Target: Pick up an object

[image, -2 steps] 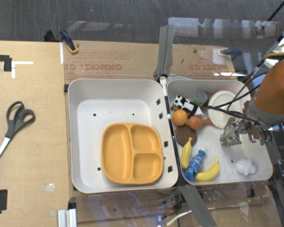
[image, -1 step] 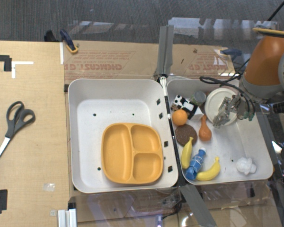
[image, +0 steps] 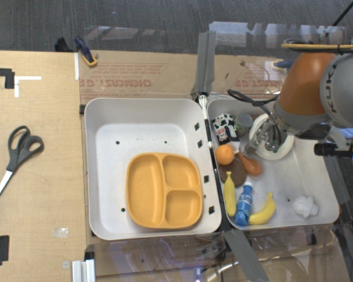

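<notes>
My gripper [image: 260,141] hangs low over the back of the right bin [image: 317,181], under the orange wrist band. Just below and left of it lie an orange-brown piece [image: 252,165], an orange ball [image: 225,154] and a dark brown lump [image: 236,173]. A white ring-shaped item [image: 282,147] sits partly hidden beneath the gripper. Toward the front are a yellow banana [image: 264,211], a second yellow piece [image: 229,196] and a blue bottle [image: 243,204]. A black-and-white item [image: 223,127] lies at the back left.
The left bin [image: 106,157] holds a yellow three-part tray [image: 165,190]. A white crumpled object [image: 305,205] rests in the right bin's front right corner. Scissors [image: 16,153] lie on the wooden bench at the left.
</notes>
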### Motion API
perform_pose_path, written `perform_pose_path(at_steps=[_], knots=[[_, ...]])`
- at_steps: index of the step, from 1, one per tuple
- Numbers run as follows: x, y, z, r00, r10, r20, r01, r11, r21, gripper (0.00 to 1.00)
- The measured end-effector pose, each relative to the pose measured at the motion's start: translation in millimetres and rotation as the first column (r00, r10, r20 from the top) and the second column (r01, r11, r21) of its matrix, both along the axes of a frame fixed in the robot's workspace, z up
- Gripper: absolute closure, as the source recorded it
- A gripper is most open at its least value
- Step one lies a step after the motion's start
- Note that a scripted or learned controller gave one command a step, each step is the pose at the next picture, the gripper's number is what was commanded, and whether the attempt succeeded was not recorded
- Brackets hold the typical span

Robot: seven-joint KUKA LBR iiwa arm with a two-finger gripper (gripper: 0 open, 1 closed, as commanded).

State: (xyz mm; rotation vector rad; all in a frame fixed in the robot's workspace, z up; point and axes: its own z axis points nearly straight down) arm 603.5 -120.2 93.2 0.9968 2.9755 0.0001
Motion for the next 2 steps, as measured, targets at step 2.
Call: perform_pose_path(at_steps=[2], knots=[[6.1,-25.0,40.1,1.000,0.025,-0.002,-0.025,1.000,0.001,1.00]])
